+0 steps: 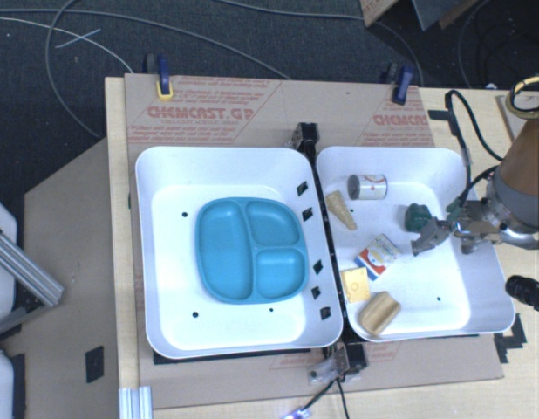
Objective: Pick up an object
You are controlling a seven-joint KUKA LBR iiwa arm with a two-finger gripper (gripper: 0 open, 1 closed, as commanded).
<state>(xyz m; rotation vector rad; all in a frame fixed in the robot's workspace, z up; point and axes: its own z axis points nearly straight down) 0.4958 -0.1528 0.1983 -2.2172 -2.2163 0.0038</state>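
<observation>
The gripper hangs low over the right bin, beside a green object near its tip. Whether it is open or grasping anything cannot be told. The nearest loose thing, a red-and-white packet, lies just left of it, long axis slanting from lower left to upper right

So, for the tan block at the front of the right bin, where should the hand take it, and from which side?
Probably across the middle of the tan block, coming straight down from above. It lies flat and slanted, so the hand should turn to close on its two long sides. The yellow piece sits close at its upper left, leaving little room there.
</observation>
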